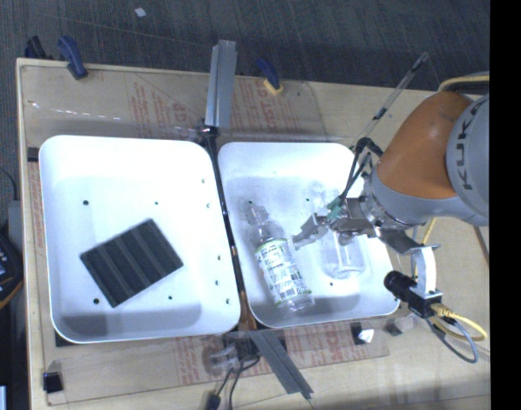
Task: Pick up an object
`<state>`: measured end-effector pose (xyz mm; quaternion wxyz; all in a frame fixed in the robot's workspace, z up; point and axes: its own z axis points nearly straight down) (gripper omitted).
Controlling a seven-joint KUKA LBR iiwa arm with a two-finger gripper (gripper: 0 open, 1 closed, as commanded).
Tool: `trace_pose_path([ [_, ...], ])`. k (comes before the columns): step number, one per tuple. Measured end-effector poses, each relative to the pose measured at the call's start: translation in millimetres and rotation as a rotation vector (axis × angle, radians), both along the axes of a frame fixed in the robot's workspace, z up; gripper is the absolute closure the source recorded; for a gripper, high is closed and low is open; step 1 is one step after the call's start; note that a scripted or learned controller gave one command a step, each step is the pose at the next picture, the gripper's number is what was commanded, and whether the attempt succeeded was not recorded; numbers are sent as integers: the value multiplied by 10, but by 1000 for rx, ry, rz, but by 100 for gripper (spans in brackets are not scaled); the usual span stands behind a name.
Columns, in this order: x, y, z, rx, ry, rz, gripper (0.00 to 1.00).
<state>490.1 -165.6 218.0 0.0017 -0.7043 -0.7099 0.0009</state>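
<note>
A clear plastic bottle [278,265] with a green-and-white label lies on its side in the right bin [269,165], cap toward the back left. A clear glass or cup [342,256] sits to its right, near the bin's right side. My gripper [324,223] hangs over the right bin, just above and left of the clear cup and right of the bottle's neck. I see nothing gripped between its fingers. A dark ribbed rectangular pad [131,261] lies flat in the left bin [115,161].
The arm's orange band and grey wrist [423,165] cover the right bin's right edge. Metal clamps [219,84] stand at the back between the bins, and another bracket [273,361] at the front. Cables [453,323] trail at the front right.
</note>
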Motion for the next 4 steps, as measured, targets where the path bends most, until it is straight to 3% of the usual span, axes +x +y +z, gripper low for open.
trace_pose_path([
  [1,138,277,79,-2,-1,-245,0],
  [2,-134,449,-1092,1,0,-156,0],
  [3,786,386,-1273,0,0,2,0],
  [4,541,396,-446,0,-1,-30,0],
])
